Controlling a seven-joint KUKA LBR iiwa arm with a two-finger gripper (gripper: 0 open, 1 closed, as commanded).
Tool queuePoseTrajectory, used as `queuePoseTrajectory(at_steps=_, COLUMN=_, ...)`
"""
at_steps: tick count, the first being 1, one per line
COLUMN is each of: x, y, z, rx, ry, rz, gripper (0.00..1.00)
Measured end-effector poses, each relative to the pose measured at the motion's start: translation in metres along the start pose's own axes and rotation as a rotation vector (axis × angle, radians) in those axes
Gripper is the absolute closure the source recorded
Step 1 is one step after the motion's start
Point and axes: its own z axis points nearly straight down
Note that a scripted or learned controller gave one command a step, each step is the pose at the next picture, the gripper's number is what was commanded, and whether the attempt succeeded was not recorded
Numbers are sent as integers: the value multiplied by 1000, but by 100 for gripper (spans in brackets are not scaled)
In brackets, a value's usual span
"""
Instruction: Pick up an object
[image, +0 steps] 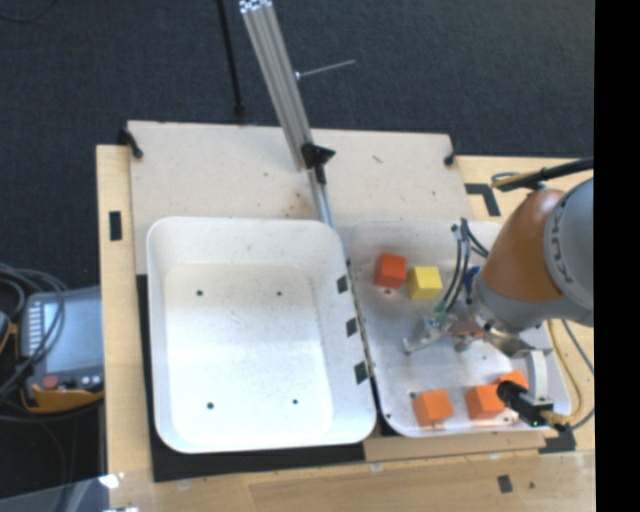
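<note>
In the right bin (400, 420) lie several blocks. An orange block (391, 270) and a yellow block (425, 281) sit side by side near the bin's far part. Two more orange blocks (433, 407) (483, 400) rest near the front wall. My gripper (440, 335) reaches in from the right and hangs low over the bin's middle, between the far pair and the front pair. A grey, pale piece shows at its tip, too small to identify. No block is seen between its fingers.
The left bin (165, 300) stands beside the right one. A slanted metal pole (285, 90) rises behind the bins. A device with cables (55, 345) sits off the bench's left edge.
</note>
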Motion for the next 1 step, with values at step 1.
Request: queuePoseTrajectory(at_steps=1, x=0, y=1, z=-11, rx=-5, ry=3, rz=7, gripper=100)
